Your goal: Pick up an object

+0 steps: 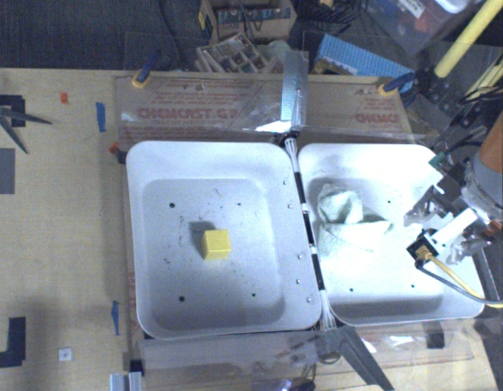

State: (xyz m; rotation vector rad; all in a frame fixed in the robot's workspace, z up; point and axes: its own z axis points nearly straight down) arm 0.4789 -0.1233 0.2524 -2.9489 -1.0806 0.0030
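Observation:
A small yellow block (216, 243) lies near the middle of the left bin (153, 177). A crumpled white cloth-like object (345, 210) rests in the left part of the right bin (381, 287). My gripper (420, 230) hangs over the right side of the right bin, to the right of the white object and apart from it. Its two fingers point left and stand open, with nothing between them.
The two bins meet at a central divider (304, 226). Clear plastic sheeting (267, 108) lies behind the bins, held by clamps. A yellow cable (459, 282) trails from the gripper over the right bin's edge. Wooden bench surface (55, 218) extends to the left.

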